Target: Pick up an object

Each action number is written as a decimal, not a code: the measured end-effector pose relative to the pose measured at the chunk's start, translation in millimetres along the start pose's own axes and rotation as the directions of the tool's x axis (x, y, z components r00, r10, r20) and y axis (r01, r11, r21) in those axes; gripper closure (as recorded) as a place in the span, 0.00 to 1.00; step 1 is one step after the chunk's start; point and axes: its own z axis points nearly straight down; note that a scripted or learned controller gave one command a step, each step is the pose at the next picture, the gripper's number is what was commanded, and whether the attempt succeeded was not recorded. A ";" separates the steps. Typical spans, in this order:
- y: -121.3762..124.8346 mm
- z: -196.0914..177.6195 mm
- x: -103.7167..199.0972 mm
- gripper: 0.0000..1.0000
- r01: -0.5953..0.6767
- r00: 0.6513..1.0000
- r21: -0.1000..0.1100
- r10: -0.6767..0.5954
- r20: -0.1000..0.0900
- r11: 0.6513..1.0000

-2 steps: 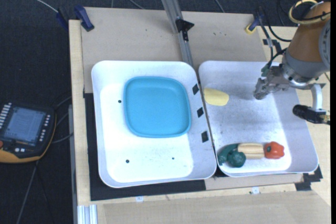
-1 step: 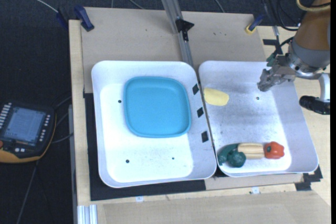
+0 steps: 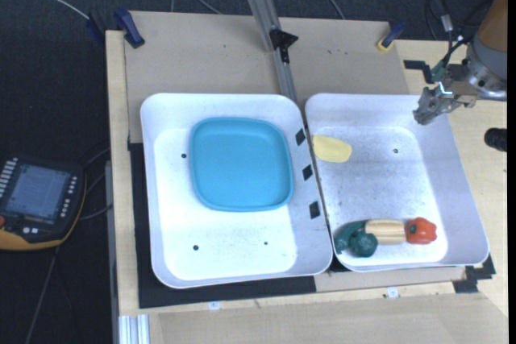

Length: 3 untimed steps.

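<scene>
While yellow piece [image 3: 331,148] lies bin-left, tool [image 3: 434,103] hovers right.

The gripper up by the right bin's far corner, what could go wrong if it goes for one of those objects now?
The green piece, tan piece and red piece lie touching in a row against the right bin's near wall, so a grab may catch two or jam on the wall. The yellow piece looks flat and sits near the left wall, likely hard to pinch. The gripper hangs over the far rim and might clip it descending.
</scene>
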 end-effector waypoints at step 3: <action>-10.5 -33.2 101.2 1.00 0.004 1.000 0.006 -0.004 -0.003 1.000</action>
